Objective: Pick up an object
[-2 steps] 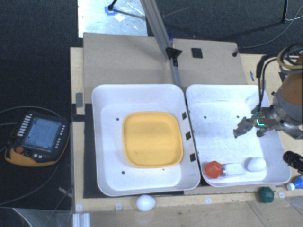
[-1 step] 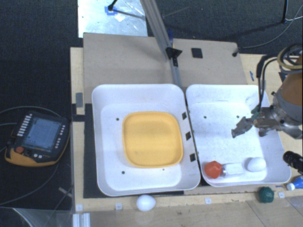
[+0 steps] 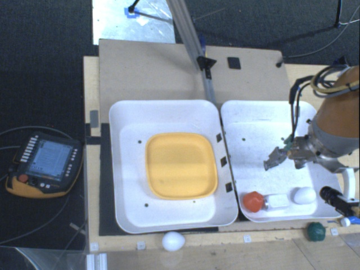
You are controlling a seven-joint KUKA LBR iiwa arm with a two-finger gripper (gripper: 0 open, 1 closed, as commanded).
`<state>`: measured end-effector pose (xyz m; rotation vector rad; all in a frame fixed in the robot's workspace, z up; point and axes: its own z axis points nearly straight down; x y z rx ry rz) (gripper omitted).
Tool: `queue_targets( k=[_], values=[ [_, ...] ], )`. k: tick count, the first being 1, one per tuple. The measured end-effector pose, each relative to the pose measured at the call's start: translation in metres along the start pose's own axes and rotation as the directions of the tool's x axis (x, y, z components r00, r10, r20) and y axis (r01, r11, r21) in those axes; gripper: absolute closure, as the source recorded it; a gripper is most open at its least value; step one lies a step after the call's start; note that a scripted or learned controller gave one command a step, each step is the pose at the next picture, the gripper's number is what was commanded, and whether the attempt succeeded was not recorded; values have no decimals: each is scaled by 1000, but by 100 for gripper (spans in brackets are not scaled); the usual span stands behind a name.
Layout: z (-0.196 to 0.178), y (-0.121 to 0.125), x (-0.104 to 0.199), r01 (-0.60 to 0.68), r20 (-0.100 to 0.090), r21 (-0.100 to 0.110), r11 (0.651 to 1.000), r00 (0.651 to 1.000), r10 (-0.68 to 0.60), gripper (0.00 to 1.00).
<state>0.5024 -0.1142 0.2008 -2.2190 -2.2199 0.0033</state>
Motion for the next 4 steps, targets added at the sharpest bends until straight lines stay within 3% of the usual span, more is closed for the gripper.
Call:
queue_targets(
  k=[2, 3, 4],
  values=[
    [112, 4, 0, 0, 0, 0, 1000, 1000, 0, 0],
    [99, 6, 0, 0, 1, -5, 1000, 1000, 0, 100],
    [38, 8, -4, 0, 1, -8, 1000, 1000, 0, 100]
  ],
)
